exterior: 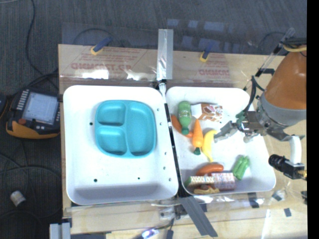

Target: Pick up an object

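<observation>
We see the claw (219, 135) reaching in from the right over the right bin (259, 183), its dark fingers pointing left toward the cluster of toy food; whether they are spread or closed we cannot tell at this size, and nothing shows between them. The nearest thing to it is the yellow banana (207, 142), lying just to the left of the claw tip and perhaps touching it, with its long axis running from upper right to lower left. Beside the banana on its left lies the orange carrot (197, 135), also roughly upright in the view, and further left the green bottle (185, 116). We judge the banana the likeliest target, so the coming move turns on a short advance leftward and down, with the fingers set across the banana's narrow width, not along its length. The crowding carrot could get caught in the grasp. The left bin (79, 183) holds a blue divided plate (124, 128), well apart from the claw
</observation>
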